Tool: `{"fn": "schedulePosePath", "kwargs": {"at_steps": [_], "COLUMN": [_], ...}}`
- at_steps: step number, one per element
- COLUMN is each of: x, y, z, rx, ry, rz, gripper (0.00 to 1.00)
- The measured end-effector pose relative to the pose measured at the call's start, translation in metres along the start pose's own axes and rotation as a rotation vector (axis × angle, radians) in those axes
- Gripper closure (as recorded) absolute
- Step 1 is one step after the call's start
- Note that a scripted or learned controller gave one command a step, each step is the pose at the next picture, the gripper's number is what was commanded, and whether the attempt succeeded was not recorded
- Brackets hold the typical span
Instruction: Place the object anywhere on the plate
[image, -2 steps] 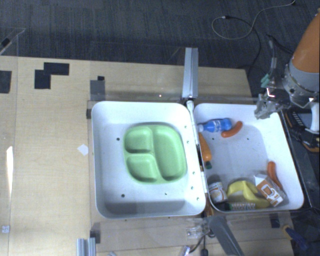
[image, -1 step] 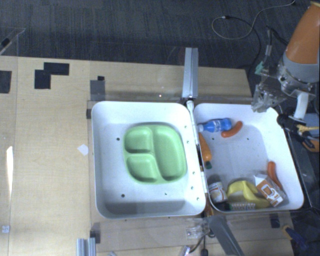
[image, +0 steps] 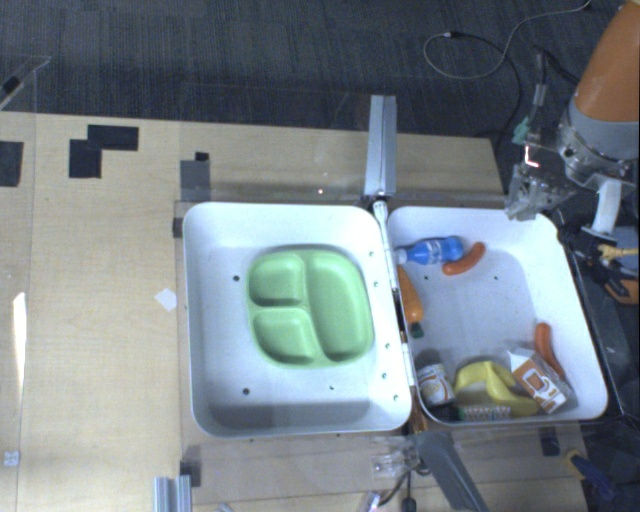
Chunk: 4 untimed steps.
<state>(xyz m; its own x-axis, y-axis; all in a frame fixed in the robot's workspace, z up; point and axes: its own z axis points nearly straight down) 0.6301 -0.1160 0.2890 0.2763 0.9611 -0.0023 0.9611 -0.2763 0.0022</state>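
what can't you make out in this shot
- Gripper in the camera view: blurred at the right bin's top corner, so its grip is unreadable.
- Carton: label too small to read.
- Can: partly hidden by the bin's wall.
- Arm: cut off by the frame's top right edge.

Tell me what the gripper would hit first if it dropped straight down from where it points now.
Probably the right bin's far right corner or rim: the gripper hangs just above that edge. The nearest item, a sausage, lies off to the side. Depth is unclear from this slanted view.
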Motion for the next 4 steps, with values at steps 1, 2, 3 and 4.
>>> {"fn": "schedulePosePath", "kwargs": {"at_steps": [1,2,3,4], "x": [0.075,0.059,0.11,0.166], "y": [-0.012,0.024,-0.037,-0.084], "z": [0.048,-0.009,0.101,0.105], "rx": [0.003,-0.002,0.002,0.002], "ry": [0.003,0.002,0.003,0.004], "rz": [-0.232,-0.483,-0.543,-0.667], "gripper": [1.0,1.0,1.0,1.0]}}
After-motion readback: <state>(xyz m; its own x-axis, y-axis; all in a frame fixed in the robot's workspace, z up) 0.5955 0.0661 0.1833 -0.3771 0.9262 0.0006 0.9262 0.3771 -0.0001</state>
